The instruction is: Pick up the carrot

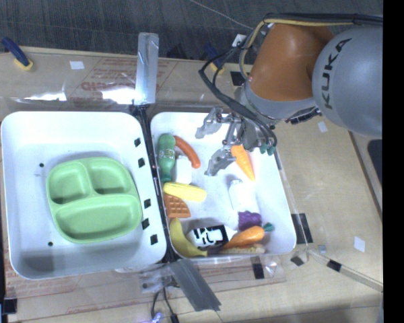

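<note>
In the right bin (283,187), an orange carrot (244,161) lies slanted at the upper right, its top end tucked under the wrist. My gripper (215,141) hovers over that bin's upper middle. Its two silver fingers (220,159) are spread open, with bare white floor showing between them. The carrot sits just right of the lower finger, not between the two. A second carrot-like orange piece (246,236) with a green top lies near the bin's front wall.
The right bin also holds a green vegetable (166,155), an orange-red piece (188,151), a yellow corn (185,192), a waffle (177,208), a banana (180,241), a black-and-white item (209,234), a purple item (250,219) and a white object (240,194). A green divided plate (91,200) sits in the left bin (13,147).
</note>
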Tool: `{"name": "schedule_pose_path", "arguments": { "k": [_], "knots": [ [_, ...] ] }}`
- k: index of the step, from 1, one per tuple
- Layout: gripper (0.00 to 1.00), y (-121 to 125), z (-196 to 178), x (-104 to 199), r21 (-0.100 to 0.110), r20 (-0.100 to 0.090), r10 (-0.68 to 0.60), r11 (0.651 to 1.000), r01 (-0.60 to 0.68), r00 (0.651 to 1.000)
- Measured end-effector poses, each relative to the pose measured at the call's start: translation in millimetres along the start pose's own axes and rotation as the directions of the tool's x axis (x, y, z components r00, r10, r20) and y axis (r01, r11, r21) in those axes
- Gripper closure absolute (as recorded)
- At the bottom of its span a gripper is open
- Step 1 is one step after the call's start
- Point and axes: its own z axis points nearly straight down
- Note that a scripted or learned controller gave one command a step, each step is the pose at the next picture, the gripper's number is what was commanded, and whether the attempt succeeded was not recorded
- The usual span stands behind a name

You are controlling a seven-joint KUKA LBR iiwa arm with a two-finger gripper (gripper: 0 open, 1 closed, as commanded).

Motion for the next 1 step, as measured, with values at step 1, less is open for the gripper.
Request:
{"name": "schedule_pose_path", "arguments": {
  "k": [1],
  "knots": [
    [0.0, -53.6, -11.0, -52.2, 0.001, 0.004, -0.143, 0.99, 0.143, 0.99]
  ]
}}
